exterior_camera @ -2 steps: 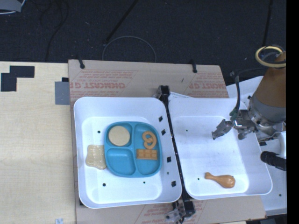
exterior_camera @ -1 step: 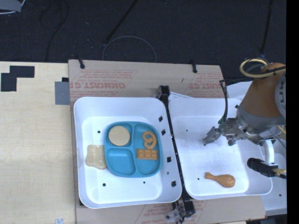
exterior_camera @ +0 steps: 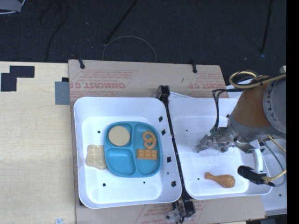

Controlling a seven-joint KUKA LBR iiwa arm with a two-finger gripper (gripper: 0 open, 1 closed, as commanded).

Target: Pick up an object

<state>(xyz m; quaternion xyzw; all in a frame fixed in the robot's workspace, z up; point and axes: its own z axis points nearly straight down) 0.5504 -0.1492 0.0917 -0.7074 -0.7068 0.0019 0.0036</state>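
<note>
While the arm is reaching in from the right: the scene is reading as follows.

Fingers: the fingers [exterior_camera: 202,146] are hanging low over the right bin's floor, pointing left; whether they are apart or together is too blurred to tell, and nothing is showing between them.

Gripper: the gripper [exterior_camera: 205,143] is sitting over the middle of the right bin [exterior_camera: 196,113], well apart from the drumstick.

Arm: the grey arm [exterior_camera: 275,108] with its orange band [exterior_camera: 250,108] is leaning in above the bin's right side, with cables looping around it.

Drumstick: a tan toy drumstick [exterior_camera: 220,178] is lying flat on the right bin's floor near the front wall, below and to the right of the gripper, untouched.

Left bin: the left bin [exterior_camera: 88,113] is carrying a blue divided plate [exterior_camera: 122,164], which is holding a round tan cracker [exterior_camera: 118,135], an orange pretzel [exterior_camera: 149,139] and an orange waffle piece [exterior_camera: 146,154] in separate compartments.

Beside the plate: a pale toast slice [exterior_camera: 96,157] is lying on the bin floor, touching the plate's left edge.

Table: both bins are resting on cardboard [exterior_camera: 140,80] atop the light wooden table [exterior_camera: 32,148].
</note>
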